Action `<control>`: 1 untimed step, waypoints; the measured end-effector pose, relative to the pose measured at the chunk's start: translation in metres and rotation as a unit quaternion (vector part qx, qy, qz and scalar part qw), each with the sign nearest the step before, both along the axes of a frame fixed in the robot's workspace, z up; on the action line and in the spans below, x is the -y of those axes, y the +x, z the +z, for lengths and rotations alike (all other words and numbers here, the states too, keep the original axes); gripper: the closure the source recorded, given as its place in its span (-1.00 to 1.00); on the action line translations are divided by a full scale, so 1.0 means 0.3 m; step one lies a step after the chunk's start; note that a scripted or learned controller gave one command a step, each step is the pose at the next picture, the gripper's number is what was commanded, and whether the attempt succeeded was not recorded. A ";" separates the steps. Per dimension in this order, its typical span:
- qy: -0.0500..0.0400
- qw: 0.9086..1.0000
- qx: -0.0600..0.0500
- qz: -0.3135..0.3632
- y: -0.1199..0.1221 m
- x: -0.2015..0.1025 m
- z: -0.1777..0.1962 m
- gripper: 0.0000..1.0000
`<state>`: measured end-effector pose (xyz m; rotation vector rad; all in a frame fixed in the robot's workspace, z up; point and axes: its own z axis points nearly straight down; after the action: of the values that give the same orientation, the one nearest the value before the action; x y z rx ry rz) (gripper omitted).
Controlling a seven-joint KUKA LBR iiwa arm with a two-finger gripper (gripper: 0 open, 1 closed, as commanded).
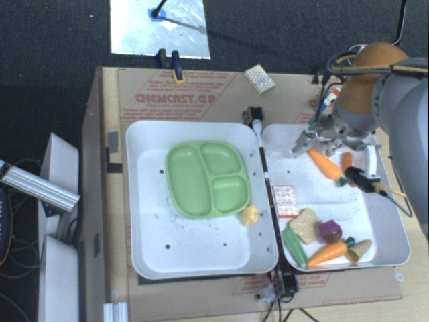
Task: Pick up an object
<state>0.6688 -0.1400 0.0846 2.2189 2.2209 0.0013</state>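
Observation:
My gripper [315, 139] hangs low over the back of the right bin [389, 230], reaching in from the right. An orange toy carrot [326, 165] lies slanted just below and in front of it, its upper end close to the gripper; I cannot tell whether they touch. A small orange piece [346, 160] sits right of that carrot. At the bin's front lie a second carrot [328, 253], a green cucumber [293, 246], a bread slice [305, 225], a purple piece [330, 231] and a beige piece [359, 249]. A pink-and-white card [284, 200] lies near the left wall.
The left bin [151, 247] holds a green divided plate [206, 178] with a small yellow piece [249, 215] at its front right corner. A patterned block [259, 78] and a blue clamp [176, 64] sit on the cardboard behind the bins.

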 end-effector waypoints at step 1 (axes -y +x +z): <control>0.000 1.000 0.002 0.001 0.004 0.000 0.038 1.00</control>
<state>0.6701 -0.1400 0.0961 2.2154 2.2201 0.0056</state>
